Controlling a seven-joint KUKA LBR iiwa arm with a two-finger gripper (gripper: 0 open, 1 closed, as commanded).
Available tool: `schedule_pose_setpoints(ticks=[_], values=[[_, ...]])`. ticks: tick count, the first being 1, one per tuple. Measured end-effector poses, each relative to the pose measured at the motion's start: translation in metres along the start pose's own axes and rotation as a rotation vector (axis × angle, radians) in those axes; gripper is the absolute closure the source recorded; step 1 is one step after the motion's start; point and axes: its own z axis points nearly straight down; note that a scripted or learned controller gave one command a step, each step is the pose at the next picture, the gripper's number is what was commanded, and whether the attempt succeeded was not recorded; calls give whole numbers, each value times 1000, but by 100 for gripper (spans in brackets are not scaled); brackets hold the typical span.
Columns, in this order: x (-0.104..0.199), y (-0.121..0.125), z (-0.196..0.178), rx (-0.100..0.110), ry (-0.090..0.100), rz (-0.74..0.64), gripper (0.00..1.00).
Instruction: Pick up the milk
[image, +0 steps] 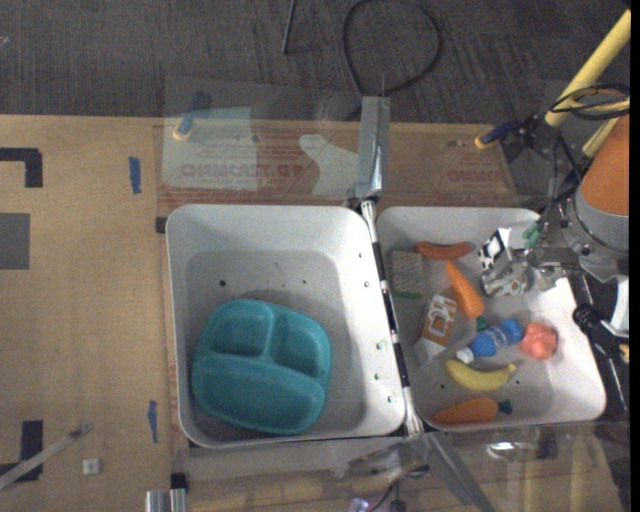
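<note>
The milk (494, 250), a small black and white carton, sits at the far side of the right bin (590, 385), touching the tool (512, 272). The tool is just beside it on the near side. It is hard to see if the tool pinches the milk, and I cannot tell if it is spread or pressed together. Near them lie an orange carrot (464, 289), a blue bottle (492, 340) and a banana (479, 374). The left bin (265, 232) holds a teal tray (262, 364).

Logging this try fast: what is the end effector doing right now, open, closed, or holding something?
End effector: over the right bin, by a small black-and-white carton; open or closed cannot be told, and no hold is visible.
</note>
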Motion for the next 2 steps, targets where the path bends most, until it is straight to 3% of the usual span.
schedule_pose_setpoints(ticks=[1, 2], values=[[-56, 36, 7, -5, -4, -134, 0], [-54, 69, 106, -3, -2, -118, 0]])
